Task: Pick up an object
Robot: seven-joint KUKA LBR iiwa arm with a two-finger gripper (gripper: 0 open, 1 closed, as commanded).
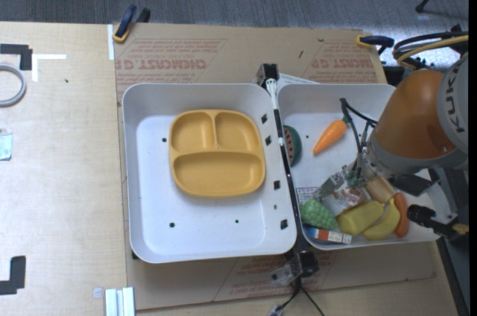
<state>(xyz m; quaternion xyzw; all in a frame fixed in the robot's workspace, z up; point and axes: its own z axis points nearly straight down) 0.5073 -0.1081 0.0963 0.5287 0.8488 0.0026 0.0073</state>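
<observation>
Right bin (pixel 313 102), gripper (pixel 349 184) perhaps among half-hidden toys.

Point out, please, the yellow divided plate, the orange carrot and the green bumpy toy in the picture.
yellow divided plate (pixel 218 171): camera view, on the floor of its large lower compartment.
orange carrot (pixel 330 136): camera view, on the middle of its body.
green bumpy toy (pixel 319 215): camera view, on its textured top.

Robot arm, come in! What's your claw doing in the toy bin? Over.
Gripper down in right bin, over the toy pile. Nothing seen held. Carrot lies apart. Yellow plate in left bin.
</observation>
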